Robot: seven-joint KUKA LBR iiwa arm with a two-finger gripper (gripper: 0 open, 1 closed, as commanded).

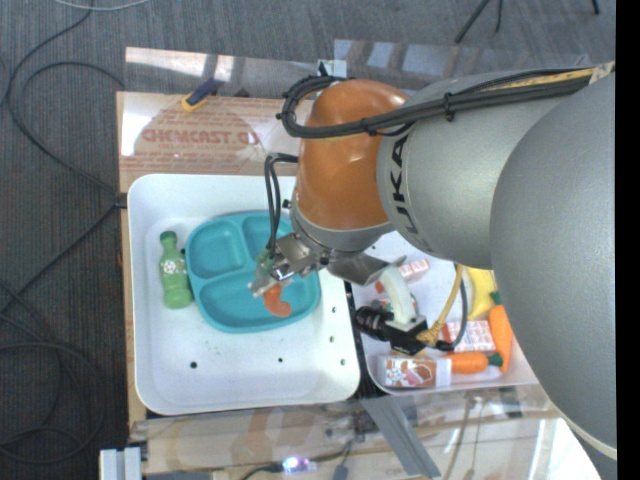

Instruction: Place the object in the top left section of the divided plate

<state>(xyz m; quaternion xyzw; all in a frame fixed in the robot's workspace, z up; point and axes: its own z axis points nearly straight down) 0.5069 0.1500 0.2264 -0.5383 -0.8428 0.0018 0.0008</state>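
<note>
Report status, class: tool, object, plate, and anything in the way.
Tool over teal divided plastic plate, lower right section. Small orange object at its tip, grip unclear. Green plastic bottle beside plate's left edge.

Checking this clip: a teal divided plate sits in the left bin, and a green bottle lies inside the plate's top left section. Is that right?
Not quite. The camera view shows the green bottle lying on the floor of the left bin, just outside the plate's left rim, not inside any section. The teal divided plate does sit in the left bin, as you said.
</note>
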